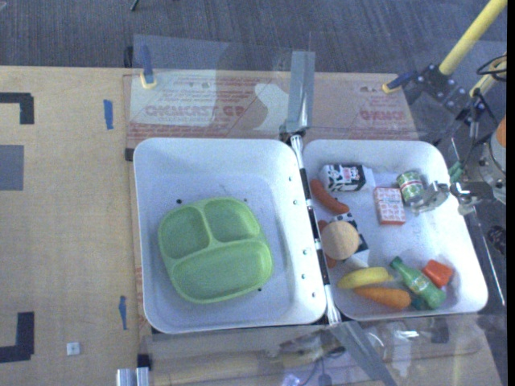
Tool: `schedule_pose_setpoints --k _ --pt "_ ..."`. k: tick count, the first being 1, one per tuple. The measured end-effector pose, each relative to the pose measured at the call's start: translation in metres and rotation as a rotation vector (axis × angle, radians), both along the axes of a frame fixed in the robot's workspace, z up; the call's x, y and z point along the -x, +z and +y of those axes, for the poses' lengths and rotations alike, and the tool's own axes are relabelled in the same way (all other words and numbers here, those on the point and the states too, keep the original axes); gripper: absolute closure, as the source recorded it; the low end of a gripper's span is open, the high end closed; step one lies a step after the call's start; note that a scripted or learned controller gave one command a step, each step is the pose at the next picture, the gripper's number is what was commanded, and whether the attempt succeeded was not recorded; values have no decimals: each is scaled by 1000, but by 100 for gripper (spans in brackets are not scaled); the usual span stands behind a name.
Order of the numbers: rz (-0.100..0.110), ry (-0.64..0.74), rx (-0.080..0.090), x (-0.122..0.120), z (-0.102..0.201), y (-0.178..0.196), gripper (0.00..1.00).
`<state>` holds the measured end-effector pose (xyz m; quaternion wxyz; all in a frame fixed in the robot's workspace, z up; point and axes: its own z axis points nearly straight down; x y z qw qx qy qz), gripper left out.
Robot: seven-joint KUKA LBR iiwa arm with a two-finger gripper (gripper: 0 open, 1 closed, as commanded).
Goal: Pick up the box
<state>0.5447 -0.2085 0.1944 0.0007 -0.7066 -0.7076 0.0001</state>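
Box [389, 205] is lying flat just left of the gripper [438, 195]; finger state is proving indeterminable.

Lighting even, diffuse, moderately bright; source overhead, direction not clear. White bins [217, 155] brightest area, near blown out along rims, little surface detail. Green tray [215, 249] casts thin soft shadow on lower right edge. Small items in right bin [451, 240] throw short, faint shadows. Clear panel [217, 95] behind bins shows pale reflections, washes out print beneath. Overall focus soft; small labels unreadable. Right edge dimmer, cluttered, detail muddy. Carpet [241, 14] at top dark, low contrast. Slight colour noise throughout.
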Motion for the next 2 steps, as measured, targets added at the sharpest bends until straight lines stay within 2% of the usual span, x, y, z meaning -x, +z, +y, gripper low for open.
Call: schedule_pose_setpoints --k 1,2 --pt "-7 162 2 -21 60 -108 0" --pt "-12 160 3 -22 60 -97 100"
